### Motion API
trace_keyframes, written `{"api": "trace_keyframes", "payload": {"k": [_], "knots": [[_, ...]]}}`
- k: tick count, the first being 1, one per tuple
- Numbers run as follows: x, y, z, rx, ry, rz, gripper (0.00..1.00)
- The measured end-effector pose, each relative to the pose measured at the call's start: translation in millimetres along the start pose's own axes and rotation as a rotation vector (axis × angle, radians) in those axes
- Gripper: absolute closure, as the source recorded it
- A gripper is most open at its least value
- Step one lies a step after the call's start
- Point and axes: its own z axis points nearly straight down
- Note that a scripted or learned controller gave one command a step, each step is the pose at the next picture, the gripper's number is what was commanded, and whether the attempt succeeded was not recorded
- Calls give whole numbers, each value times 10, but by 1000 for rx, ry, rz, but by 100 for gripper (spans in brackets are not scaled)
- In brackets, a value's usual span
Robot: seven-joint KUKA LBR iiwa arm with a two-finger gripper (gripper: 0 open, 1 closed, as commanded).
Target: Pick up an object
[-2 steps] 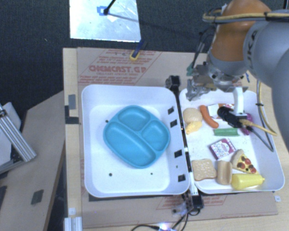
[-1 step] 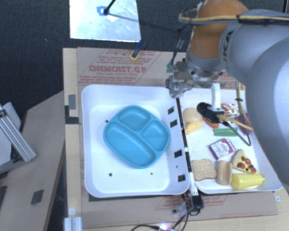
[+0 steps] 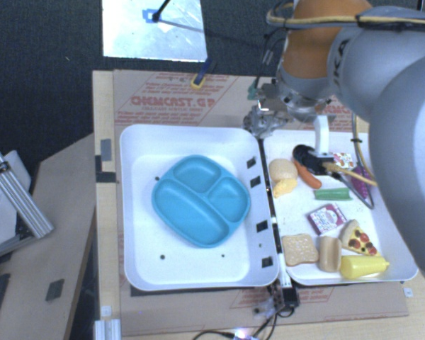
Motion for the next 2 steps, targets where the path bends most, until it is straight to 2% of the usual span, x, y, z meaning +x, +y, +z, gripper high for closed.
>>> {"api": "trace_keyframes", "payload": {"k": [1, 2], "knots": [[-7, 24, 209, 4, -1, 1, 100], [59, -1, 15, 1, 0, -1, 100]]}}
